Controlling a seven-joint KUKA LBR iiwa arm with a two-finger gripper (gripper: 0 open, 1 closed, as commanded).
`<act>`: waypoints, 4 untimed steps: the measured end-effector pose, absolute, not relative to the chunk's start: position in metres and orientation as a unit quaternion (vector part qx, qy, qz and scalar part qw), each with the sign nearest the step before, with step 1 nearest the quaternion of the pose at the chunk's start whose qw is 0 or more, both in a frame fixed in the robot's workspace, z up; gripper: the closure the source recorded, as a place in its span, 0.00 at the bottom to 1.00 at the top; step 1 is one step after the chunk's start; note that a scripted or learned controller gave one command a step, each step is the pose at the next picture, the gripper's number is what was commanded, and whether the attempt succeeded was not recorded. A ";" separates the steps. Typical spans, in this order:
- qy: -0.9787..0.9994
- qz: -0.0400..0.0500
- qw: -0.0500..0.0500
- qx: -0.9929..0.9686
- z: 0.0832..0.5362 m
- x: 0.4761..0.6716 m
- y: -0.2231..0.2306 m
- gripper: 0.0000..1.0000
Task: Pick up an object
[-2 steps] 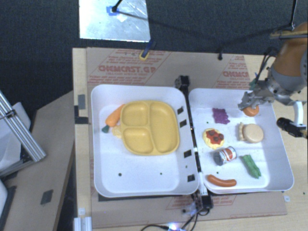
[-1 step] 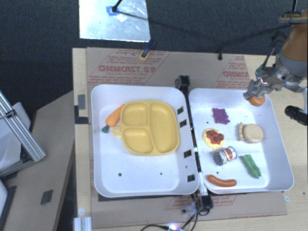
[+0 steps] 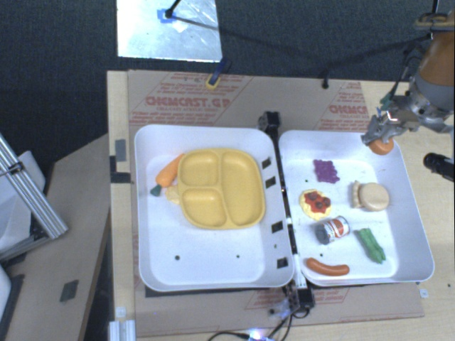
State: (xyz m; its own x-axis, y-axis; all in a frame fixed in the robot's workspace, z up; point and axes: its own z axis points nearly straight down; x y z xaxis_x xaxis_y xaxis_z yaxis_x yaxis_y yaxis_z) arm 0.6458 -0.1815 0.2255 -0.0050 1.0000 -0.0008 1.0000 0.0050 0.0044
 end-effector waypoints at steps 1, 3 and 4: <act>0.710 0.001 -0.001 0.704 0.216 0.630 -0.125 1.00; 0.710 0.000 -0.001 0.704 0.216 0.605 -0.027 1.00; 0.707 0.001 0.001 0.707 0.235 0.603 -0.039 1.00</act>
State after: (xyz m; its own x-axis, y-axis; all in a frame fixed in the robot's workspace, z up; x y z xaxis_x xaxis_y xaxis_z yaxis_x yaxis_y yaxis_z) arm 0.6028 -0.0392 0.2347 -0.0010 1.0000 -0.0004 1.0000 0.0010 0.0031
